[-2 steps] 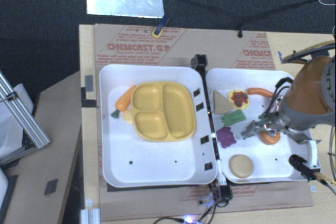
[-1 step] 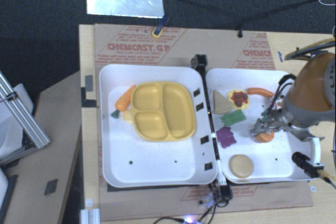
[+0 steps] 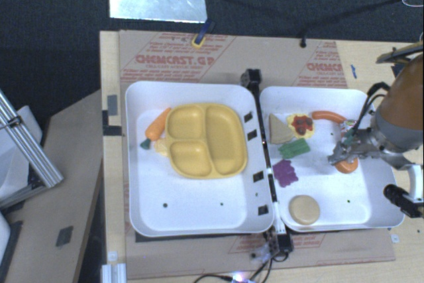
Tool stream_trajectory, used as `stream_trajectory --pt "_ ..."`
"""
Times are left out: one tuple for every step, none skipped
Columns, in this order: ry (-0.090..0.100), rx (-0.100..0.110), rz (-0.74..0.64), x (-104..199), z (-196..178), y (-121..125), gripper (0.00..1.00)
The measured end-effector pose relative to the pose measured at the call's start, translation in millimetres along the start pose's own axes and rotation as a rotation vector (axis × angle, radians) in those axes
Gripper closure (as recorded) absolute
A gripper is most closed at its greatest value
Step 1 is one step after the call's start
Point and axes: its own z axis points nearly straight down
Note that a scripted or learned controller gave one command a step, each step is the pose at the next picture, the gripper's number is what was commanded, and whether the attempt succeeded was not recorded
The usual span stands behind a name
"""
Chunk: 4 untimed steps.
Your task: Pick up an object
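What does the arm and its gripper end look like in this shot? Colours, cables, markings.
The arm comes in from the right: a rounded grey body with a broad orange-brown band above it. A dark cable loops off its left side toward the wrist. The gripper is a small grey metal assembly, blurred here, over the right bin. No markings can be made out.

Robotics laboratory test bench. A grey industrial arm with an orange band (image 3: pixel 404 109) reaches over two shallow white plastic bins (image 3: pixel 142 162) set on a brown printed cardboard sheet (image 3: pixel 179 57). Plastic toy food (image 3: pixel 296 148) serves as test objects; dark carpet (image 3: pixel 53 23) and an aluminium frame rail (image 3: pixel 26 142) surround the bench.
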Motion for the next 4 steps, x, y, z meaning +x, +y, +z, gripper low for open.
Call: stream_trajectory --pt "0.0 0.0 -0.005 4.3 -56.5 8.9 1.0" --pt "0.0 0.0 -0.005 4.2 -75.3 10.0 1.0" --pt "0.001 0.0 -0.008 58.2 -81.7 19.3 1.0" --pt "0.002 0.001 -0.008 116.9 -74.8 23.5 1.0"
